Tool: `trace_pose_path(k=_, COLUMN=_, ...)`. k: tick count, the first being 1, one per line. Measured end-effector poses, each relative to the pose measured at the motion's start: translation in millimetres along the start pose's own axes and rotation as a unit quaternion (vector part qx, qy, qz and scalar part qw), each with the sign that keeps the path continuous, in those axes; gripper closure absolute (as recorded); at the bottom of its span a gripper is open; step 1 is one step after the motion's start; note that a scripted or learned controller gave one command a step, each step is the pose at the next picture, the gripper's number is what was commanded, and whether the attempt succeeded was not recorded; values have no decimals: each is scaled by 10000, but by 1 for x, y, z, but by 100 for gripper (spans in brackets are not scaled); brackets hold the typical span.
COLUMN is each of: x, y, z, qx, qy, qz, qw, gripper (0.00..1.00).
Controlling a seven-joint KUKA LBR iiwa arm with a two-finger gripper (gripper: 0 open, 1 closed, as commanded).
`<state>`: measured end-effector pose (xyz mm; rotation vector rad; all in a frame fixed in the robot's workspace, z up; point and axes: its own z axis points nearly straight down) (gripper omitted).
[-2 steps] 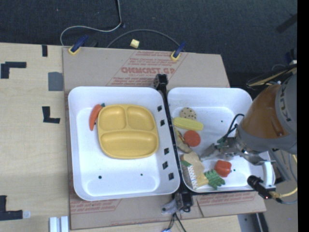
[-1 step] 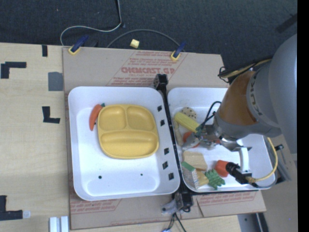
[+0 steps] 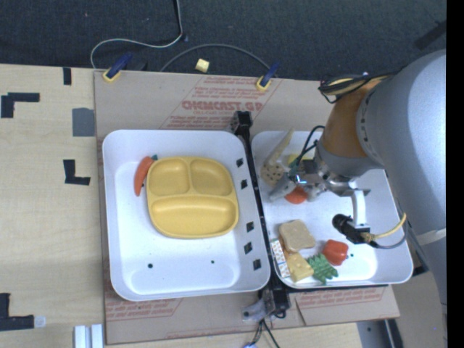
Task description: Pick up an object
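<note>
Green toy broccoli [image 3: 323, 268] and a bread slice [image 3: 296, 235] are lying nearest us in the right bin [image 3: 388, 270]; beyond, we are observing the gripper [image 3: 295, 188] poised over a red piece [image 3: 296, 197], seemingly targeting it; grip state indeterminable.

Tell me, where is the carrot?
The carrot lies in the left bin, near its upper left corner, right beside the left edge of the yellow divided plate.

A small red-orange object [image 3: 296, 196] was seen lying in the right bin [image 3: 388, 267], just beside the claw [image 3: 290, 186]; its shape could not be made out.
</note>
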<state>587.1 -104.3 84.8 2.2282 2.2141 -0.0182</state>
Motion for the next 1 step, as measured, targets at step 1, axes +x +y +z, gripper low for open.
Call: trace_pose_path(k=1, x=6, y=2, z=-11, qx=-44, qy=27, qz=-35, qw=10000, gripper=100)
